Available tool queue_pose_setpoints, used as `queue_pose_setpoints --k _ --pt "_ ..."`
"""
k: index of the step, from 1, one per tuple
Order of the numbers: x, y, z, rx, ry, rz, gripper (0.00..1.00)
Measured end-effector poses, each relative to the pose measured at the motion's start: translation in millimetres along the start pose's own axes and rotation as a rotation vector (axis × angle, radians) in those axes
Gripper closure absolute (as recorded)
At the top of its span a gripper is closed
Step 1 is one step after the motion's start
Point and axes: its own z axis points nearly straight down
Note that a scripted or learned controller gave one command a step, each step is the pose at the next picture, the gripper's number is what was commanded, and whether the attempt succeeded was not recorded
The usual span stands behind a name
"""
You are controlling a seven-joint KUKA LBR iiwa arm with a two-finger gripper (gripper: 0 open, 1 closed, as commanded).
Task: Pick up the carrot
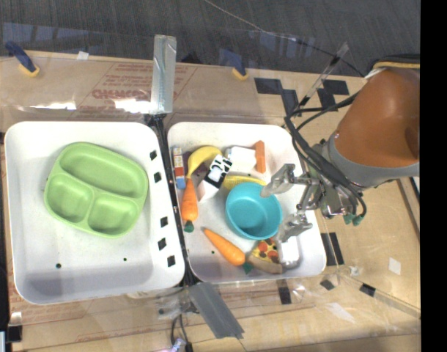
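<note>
Three carrots lie in the right bin. One carrot rests along the left wall, a second carrot lies near the front, and a small third carrot sits at the back. My gripper hangs over the bin's right side, open, just right of a blue bowl. Its two fingers are spread wide, one fingertip toward the back and the other toward the front. Nothing sits between them, and all the carrots lie apart from it.
A banana, a black and white box and a pizza-slice toy crowd the right bin around the bowl. The left bin holds a green divided plate. Cables trail from the wrist at the right.
</note>
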Motion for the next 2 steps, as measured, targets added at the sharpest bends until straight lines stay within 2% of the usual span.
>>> queue_pose_setpoints --k 1,2 --pt "-8 13 122 -0.005 0.01 -0.054 0.0" --pt "-6 37 174 -0.003 0.002 0.066 0.0"
